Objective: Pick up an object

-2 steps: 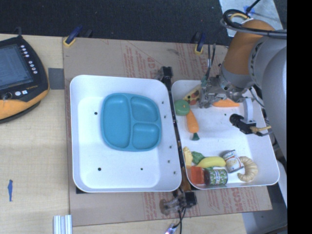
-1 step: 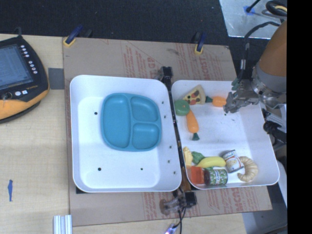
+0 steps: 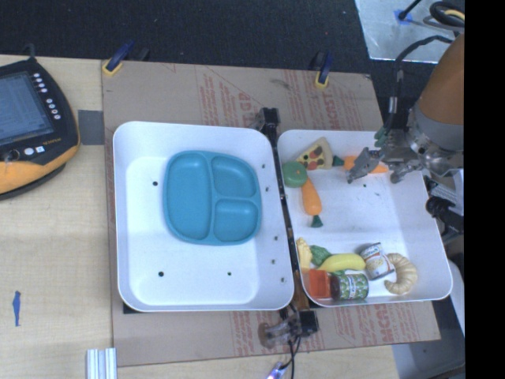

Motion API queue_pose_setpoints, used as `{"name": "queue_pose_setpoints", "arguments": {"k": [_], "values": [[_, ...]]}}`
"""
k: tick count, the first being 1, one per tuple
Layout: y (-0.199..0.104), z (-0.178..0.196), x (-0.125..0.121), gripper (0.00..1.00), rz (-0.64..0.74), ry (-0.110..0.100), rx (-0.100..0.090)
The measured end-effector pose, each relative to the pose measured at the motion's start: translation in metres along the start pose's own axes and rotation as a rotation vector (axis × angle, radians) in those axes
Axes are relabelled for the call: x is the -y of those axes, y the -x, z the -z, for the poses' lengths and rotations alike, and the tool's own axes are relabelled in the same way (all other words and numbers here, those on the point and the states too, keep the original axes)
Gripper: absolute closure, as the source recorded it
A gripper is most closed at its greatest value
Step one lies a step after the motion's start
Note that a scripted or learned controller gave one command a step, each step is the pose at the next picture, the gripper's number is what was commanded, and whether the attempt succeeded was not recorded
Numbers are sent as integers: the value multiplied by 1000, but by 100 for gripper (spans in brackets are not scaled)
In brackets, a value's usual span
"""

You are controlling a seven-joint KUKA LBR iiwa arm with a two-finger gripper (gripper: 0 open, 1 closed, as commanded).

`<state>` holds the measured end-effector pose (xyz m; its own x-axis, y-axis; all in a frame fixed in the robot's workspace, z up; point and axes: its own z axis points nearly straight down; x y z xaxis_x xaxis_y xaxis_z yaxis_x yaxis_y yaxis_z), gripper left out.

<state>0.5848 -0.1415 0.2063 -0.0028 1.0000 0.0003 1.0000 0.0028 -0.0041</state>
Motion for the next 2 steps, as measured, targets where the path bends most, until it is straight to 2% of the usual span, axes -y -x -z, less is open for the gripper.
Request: {"name": "queue_pose_setpoints", "arguments": {"k": [1, 2], "values": [[-39, -116, 81, 0, 3, -2, -1], [-38, -105, 80, 100, 7, -2, 2]]}}
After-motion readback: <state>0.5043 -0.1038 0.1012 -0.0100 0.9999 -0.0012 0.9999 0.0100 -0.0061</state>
